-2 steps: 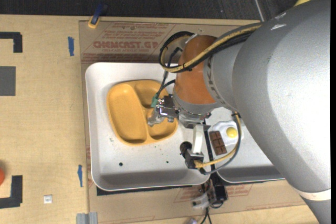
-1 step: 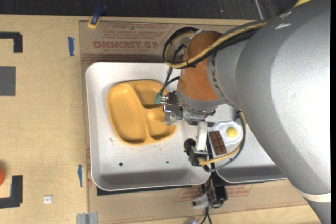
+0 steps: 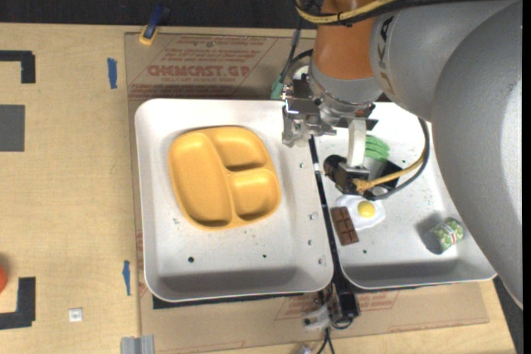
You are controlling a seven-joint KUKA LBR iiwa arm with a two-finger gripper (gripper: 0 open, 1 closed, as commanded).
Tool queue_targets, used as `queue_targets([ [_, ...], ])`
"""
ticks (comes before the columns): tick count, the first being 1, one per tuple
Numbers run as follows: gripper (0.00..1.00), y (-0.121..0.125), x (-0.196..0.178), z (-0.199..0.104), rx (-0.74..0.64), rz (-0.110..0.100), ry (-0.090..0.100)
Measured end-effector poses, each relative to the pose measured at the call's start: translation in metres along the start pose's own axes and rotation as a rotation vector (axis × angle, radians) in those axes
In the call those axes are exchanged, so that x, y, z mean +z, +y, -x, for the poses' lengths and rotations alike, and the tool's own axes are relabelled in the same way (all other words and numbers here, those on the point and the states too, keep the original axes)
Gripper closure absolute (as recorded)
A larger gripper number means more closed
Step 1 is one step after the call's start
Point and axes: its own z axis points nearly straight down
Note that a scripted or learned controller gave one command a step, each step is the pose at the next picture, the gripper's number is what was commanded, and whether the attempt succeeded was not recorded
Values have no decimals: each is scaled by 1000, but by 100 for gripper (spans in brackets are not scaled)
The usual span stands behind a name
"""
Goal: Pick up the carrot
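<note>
Beside tool point(image 3: 325, 138), green tuft point(image 3: 377, 147)

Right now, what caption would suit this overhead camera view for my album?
Gripper hovers above the white bins' shared edge; yellow tray left, toy egg right.

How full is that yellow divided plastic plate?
Empty. The yellow divided plastic plate shows bare yellow in all three compartments.

- Yellow plate point(image 3: 224, 176) lies in the left bin point(image 3: 158, 203).
- Gripper point(image 3: 294, 128) hangs at its two o'clock.
- Right bin point(image 3: 398, 254): toy egg point(image 3: 366, 211), brown bar point(image 3: 344, 225) at its eight o'clock, green can point(image 3: 445, 235) at four.
</note>
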Motion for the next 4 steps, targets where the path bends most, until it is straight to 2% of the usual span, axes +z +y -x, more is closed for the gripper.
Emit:
queue_targets([
  [1, 0, -1, 1, 0, -1, -3, -1],
  [2, 0, -8, 107, -3, -286, 1, 3],
  [3, 100, -8, 97, -2, -285, 2, 2],
  [4, 100, -73, 9, -39, -122, -2, 0],
])
